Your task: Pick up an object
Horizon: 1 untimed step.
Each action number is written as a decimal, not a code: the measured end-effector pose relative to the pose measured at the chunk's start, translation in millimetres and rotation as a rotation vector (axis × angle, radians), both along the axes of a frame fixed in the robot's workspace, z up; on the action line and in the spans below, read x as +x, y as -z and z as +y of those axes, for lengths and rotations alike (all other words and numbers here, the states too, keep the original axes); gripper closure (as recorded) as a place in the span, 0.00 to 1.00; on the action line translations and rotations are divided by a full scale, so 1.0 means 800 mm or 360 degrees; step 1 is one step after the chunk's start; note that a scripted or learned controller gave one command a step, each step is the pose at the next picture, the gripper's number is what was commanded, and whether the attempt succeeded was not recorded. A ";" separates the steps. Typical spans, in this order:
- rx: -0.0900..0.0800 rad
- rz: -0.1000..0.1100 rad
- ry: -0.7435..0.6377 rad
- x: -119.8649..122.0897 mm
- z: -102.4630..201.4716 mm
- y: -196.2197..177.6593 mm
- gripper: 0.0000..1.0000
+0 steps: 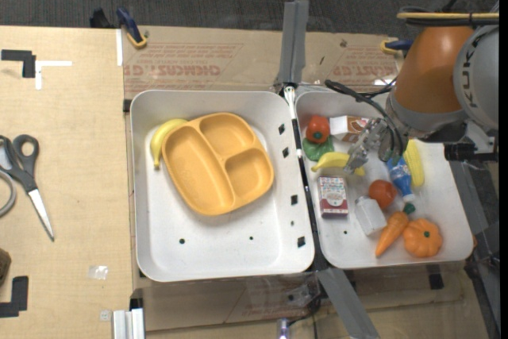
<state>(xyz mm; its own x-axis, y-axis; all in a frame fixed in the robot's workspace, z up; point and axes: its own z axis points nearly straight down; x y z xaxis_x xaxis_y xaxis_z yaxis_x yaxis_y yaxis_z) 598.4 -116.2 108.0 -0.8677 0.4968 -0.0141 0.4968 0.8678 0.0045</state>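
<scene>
Arm reached in from the right, gripper low in the right bin, upper middle part. Fingers pointed down-left; too blurred and dark to tell whether they were spread or closed, couldn't tell if anything sat between them. Small yellow banana lay just beside the fingertips, to their left, possibly touching at its right end. Red tomato with green top sat above the banana, near the bin's left wall. Red-and-white carton lay below the banana. Blue bottle and yellow corn sat just right of the gripper. Red ball, carrot and orange pumpkin were lower right. Left bin held an orange divided plate with a second banana at its upper-left edge.
</scene>
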 end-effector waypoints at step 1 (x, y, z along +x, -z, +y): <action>0.0007 -0.0003 0.0443 -0.052 0.013 0.011 1.00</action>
